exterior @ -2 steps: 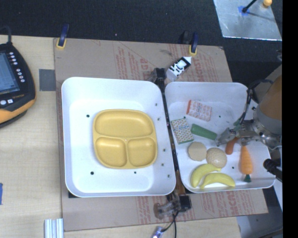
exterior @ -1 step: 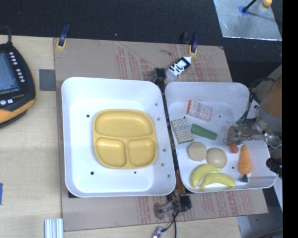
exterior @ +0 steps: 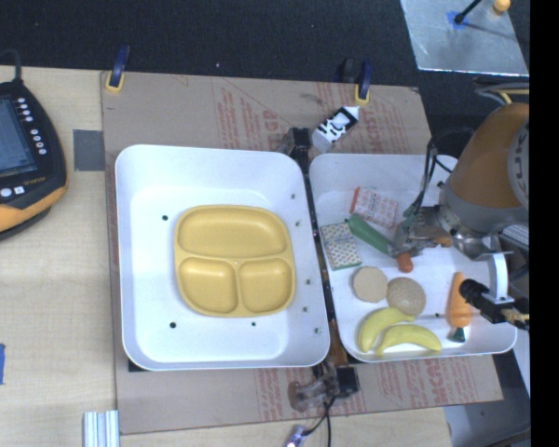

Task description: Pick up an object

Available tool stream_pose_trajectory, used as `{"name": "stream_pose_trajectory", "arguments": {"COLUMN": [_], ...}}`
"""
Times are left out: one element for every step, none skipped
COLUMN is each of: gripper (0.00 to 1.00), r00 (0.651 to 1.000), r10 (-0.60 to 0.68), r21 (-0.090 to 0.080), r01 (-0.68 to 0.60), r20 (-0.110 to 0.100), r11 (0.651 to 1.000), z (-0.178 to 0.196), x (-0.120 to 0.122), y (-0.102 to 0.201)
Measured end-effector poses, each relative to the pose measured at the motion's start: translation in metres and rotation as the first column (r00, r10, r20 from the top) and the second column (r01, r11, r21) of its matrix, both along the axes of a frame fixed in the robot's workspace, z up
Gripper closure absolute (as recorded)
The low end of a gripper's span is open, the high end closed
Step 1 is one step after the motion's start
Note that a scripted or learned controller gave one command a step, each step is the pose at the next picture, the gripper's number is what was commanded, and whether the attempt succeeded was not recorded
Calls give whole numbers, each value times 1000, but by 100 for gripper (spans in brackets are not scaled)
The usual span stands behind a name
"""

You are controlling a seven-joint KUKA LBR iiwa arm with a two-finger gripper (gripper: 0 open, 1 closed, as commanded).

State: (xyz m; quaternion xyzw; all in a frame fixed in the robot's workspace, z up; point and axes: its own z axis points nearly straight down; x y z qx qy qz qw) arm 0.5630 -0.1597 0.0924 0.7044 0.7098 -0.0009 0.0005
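Looking down on the bench, we see the gripper [exterior: 408, 241] low inside the right bin [exterior: 349, 168], its dark fingers hanging over a small orange-red piece [exterior: 405, 263] just below them. Whether they are spread or closed we cannot tell; nothing visibly sits between them. A green stick-shaped object [exterior: 368, 235] lies just left of the gripper, slanting up toward a red-and-white packet [exterior: 374, 207]. A patterned square card [exterior: 339, 245] rests near the bin's left wall. Lower down, we find two round tan pieces, a cookie-like disc [exterior: 370, 283] and a speckled one [exterior: 406, 295], lying close beside each other, with a yellow banana [exterior: 398, 331] curved below them. A carrot [exterior: 458, 305] lies near the right wall. The left bin [exterior: 140, 250] carries a yellow divided tray [exterior: 234, 258]. A handheld controller [exterior: 17, 155] sits on the bench at far left.
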Motion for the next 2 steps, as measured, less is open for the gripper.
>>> {"name": "stream_pose_trajectory", "arguments": {"gripper": [100,100], "r00": [1000,1000], "r10": [0,-3], "r21": [0,4], "r01": [0,3], "r20": [-2,-1], "r11": [1000,1000], "z": [-1,100], "x": [22,34], "y": [49,131]}}
